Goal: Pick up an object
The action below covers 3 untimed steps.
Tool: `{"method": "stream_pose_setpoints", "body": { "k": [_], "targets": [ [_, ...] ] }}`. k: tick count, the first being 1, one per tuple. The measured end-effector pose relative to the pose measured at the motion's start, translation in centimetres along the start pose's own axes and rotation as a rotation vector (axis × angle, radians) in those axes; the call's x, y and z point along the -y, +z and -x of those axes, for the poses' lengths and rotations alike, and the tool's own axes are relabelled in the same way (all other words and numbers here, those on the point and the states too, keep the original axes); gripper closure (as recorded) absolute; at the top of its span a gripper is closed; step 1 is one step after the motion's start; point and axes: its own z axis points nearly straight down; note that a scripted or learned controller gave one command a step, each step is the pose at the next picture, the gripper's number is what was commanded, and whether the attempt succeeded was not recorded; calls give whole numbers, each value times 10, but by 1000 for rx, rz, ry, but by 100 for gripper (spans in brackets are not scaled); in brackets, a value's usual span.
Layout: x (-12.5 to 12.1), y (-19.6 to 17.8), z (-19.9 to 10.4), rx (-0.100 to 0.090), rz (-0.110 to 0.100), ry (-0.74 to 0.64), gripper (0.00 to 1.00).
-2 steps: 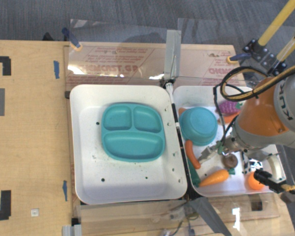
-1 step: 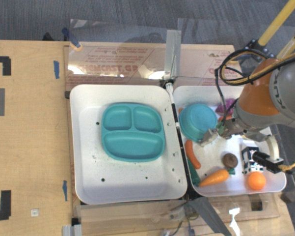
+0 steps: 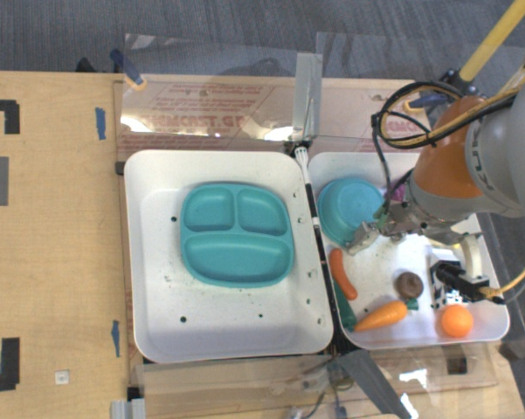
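My gripper (image 3: pixel 367 236) is low in the right bin (image 3: pixel 498 326), at the lower right rim of a teal bowl (image 3: pixel 349 206) in the bin's far left corner. Nothing shows held in it. Just below it lies a slim red-orange pepper (image 3: pixel 341 273). An orange carrot (image 3: pixel 382 315) with a green top lies near the bin's front wall. A small brown round piece (image 3: pixel 409 283) sits right of the pepper. An orange ball (image 3: pixel 457 321) rests in the front right corner, with a small black-and-white piece (image 3: pixel 449 300) just above it.
The left bin (image 3: pixel 148 260) holds a teal divided plate (image 3: pixel 238 235) at its middle. A metal divider (image 3: pixel 307 103) stands behind the seam between the bins. The arm's grey body and orange band (image 3: pixel 445 168) hang over the right bin's far right part.
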Motion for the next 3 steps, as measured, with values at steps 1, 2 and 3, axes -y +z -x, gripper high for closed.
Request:
{"method": "stream_pose_setpoints", "body": {
  "k": [1,2,3],
  "targets": [
    [-1,-12,0,2,3,-3,100],
    [-1,-11,-1,1,2,-4,0],
    [0,-3,8,-19,-17,154,0]
  ]
}}
